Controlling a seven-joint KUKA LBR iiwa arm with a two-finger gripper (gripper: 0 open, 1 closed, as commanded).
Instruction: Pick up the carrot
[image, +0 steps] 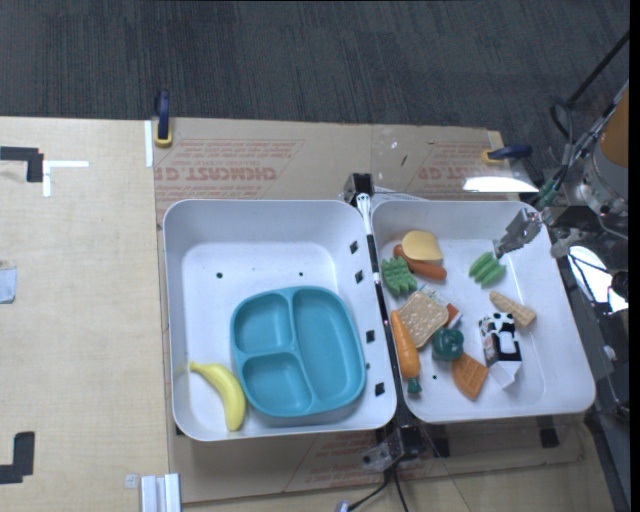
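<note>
Nearest the lens, a banana (224, 391) lies in the left bin (200, 225) beside a blue divided plate (297, 350). Across the divide, the carrot (404, 345) rests along the right bin's (560, 385) left wall, its orange length touching a cracker-like slice (423, 317). Other toy foods crowd the same bin: a green leafy piece (397, 276), a burger-shaped item (421, 250), a green pepper (486, 268) and a small milk carton (499, 338). From the right, the arm's hand (516, 235) hangs just above the pepper, well apart from the carrot; whether it is spread or pressed together cannot be told from here.
</note>
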